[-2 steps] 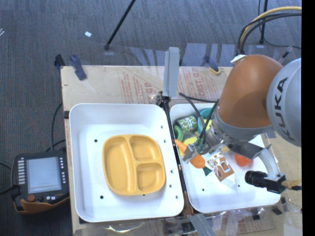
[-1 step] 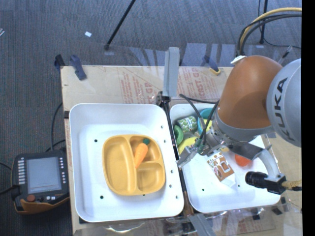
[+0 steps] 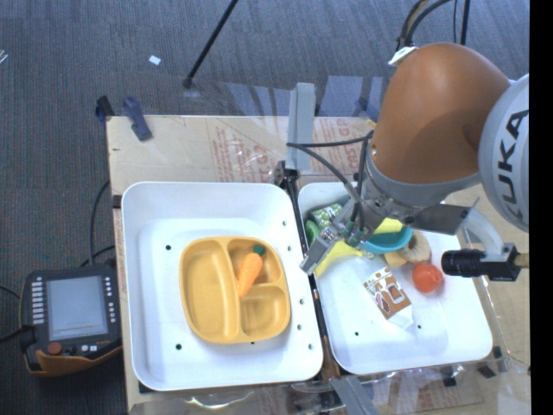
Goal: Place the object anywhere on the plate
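- Dark grey carpet is surrounding one tabletop (image 3: 173,150), which is carrying two shallow white bins side by side.
- One left bin (image 3: 147,232) is holding one yellow plate (image 3: 207,296) with three compartments.
- One orange carrot (image 3: 248,271) is lying tilted on the plate, straddling the ridge between the long left compartment and the upper right one, its green tip pointing up and right.
- One right bin (image 3: 449,335) is holding a loose cluster: one red ball (image 3: 427,277), one brown-and-white packet (image 3: 389,292), one yellow banana-like piece (image 3: 341,255), one teal dish (image 3: 386,242), one tan round piece (image 3: 415,251) and some green items (image 3: 321,219) at the back left corner.
- One arm (image 3: 436,115), grey and orange, is reaching in from the right over the right bin.
- Its jaws (image 3: 321,251) are hanging over the right bin's left edge, just beside the yellow piece; whether they are open or closed cannot be told.
- One teach pendant (image 3: 73,314) with a screen is lying on the carpet left of the tabletop.
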